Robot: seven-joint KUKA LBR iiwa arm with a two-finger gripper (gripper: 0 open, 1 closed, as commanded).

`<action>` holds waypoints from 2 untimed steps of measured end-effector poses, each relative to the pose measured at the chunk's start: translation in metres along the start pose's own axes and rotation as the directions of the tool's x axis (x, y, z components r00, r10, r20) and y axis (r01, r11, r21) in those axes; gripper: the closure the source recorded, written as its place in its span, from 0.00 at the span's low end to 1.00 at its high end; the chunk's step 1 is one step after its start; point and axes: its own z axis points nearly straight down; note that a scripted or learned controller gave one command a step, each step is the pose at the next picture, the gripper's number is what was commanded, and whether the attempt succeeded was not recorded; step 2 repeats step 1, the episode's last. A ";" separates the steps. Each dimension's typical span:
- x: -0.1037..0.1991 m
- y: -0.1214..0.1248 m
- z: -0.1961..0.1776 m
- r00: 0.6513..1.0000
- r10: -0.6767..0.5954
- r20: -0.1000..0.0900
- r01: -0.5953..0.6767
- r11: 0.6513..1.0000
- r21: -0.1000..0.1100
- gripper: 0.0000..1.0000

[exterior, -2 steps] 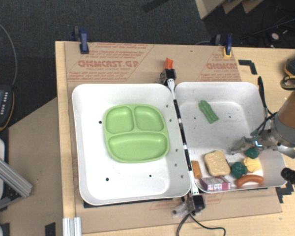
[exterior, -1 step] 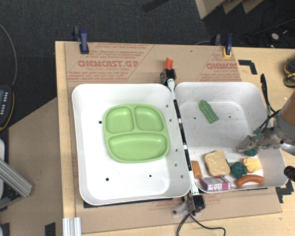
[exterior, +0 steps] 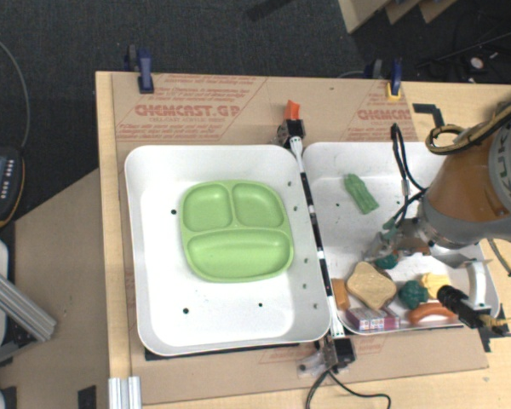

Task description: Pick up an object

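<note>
Gripper (exterior: 390,247) low in the right bin (exterior: 341,164), lower right of frame; grip state impossible to tell.

Just below: tan bread-like piece (exterior: 372,286), teal object (exterior: 411,293), orange item (exterior: 430,313) clustered at the bin's lower edge. Higher up, green block (exterior: 359,192) alone. Left bin (exterior: 153,254) with green divided plate (exterior: 236,230), center frame.

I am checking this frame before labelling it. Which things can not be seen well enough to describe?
- Gripper, camera view: the arm's wrist hides the fingers, so their state is unclear.
- Teal object under the gripper: partly covered, shape unclear.
- Pile in the right bin's near corner: tan block overlaps its neighbours.
- Flat packet: print too small to read.
</note>
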 end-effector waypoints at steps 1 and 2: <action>0.091 0.042 -0.106 1.000 -0.002 0.004 0.002 1.000 -0.013 1.00; 0.091 0.042 -0.106 1.000 -0.002 0.004 0.002 1.000 -0.013 1.00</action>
